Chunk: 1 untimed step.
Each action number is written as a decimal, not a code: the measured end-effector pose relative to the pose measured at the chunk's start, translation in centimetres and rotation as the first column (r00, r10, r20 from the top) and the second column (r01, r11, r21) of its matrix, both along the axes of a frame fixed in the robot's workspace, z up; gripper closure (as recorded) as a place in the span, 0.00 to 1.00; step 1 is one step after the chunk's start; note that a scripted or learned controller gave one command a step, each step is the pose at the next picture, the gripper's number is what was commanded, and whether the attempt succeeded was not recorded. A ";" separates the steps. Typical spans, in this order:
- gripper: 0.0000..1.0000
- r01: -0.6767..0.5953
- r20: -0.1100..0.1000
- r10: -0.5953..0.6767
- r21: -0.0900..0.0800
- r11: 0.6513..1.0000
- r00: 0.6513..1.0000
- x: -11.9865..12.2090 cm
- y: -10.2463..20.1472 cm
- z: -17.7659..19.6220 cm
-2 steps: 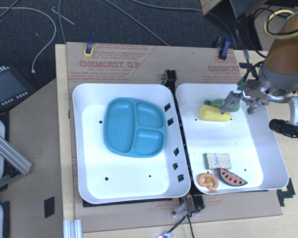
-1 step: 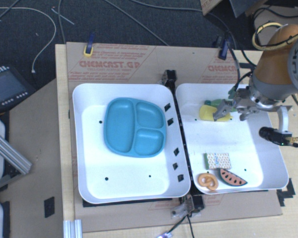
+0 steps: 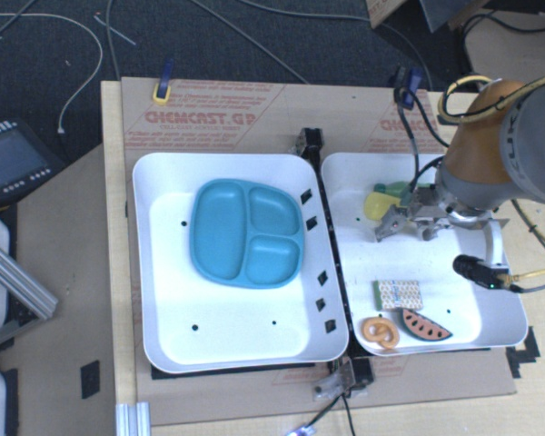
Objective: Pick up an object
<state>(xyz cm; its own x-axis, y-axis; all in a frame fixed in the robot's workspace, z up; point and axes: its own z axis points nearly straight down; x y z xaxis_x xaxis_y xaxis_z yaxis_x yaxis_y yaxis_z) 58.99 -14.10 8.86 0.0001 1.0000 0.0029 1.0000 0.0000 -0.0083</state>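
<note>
Cardboard-topped bench [image 3: 254, 107] bears two white bins [image 3: 163, 334]; dark floor [image 3: 54, 62], loose cables [image 3: 82, 34].

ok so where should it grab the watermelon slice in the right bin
Grip the watermelon slice across its narrow width near the middle, coming straight down from above. It lies flat on the bin floor, long and thin. The pretzel crowds its left end and the bin's near wall sits close, so stay toward the middle.

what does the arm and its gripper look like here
The arm is a thick, rounded grey body with an orange band above the wrist. A yellowish cable loops over the band, and dark cables run alongside it. The gripper is a small grey metal assembly with thin metal jaws below the wrist.
</note>
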 end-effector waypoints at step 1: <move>1.00 0.000 0.009 0.000 -0.002 1.000 1.000 0.3 0.0 1.6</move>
<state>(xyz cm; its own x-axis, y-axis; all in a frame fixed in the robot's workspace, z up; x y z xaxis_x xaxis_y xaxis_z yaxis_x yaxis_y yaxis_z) 59.26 -14.13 10.42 -0.0002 1.0000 0.0014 1.0000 0.0002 0.0010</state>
